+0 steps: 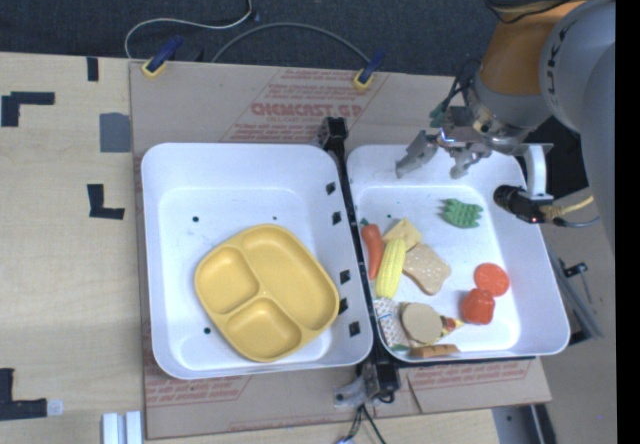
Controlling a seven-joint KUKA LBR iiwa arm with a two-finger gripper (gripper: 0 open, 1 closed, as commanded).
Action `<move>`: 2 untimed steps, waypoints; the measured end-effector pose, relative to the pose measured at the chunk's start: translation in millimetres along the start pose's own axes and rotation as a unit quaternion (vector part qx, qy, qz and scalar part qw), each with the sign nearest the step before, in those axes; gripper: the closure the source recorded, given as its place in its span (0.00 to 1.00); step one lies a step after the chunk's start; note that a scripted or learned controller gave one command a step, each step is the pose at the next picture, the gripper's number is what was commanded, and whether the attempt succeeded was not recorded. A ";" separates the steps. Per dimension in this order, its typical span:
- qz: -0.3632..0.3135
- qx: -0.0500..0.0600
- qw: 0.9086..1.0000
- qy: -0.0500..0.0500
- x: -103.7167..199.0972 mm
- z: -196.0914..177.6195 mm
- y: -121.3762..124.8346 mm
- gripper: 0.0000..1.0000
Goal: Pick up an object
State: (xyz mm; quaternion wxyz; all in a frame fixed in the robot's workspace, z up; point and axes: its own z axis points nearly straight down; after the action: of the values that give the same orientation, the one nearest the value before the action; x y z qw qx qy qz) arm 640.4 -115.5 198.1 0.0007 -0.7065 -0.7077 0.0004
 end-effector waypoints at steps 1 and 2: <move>0.001 0.006 1.000 0.001 22.4 68.6 -74.2 0.00; 0.001 -0.005 1.000 -0.002 15.9 111.5 -81.2 0.00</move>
State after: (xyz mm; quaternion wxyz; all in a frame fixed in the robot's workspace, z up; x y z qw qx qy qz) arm 559.0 -99.6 86.8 -0.0044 -0.7071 -0.7071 -0.0015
